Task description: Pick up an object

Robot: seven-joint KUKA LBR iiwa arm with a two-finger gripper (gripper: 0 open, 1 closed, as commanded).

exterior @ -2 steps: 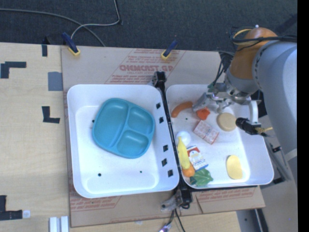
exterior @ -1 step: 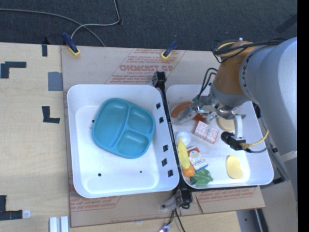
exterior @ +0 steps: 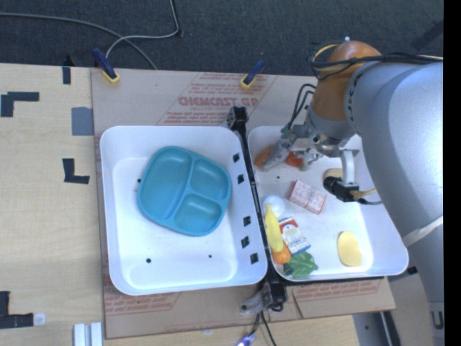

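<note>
Right bin [exterior: 374, 262]: orange object [exterior: 268, 152] at hand [exterior: 282, 153].

the arm [exterior: 400, 128] is a thick, rounded grey casing with a smooth sheen, an orange band [exterior: 338, 85] above the wrist. thin black cables loop around the band at its 9 o'clock side, above small metal gripper [exterior: 288, 152] hardware.

Two blue-yellow clamps [exterior: 106, 65] pin the cardboard sheet [exterior: 209, 103].
</note>
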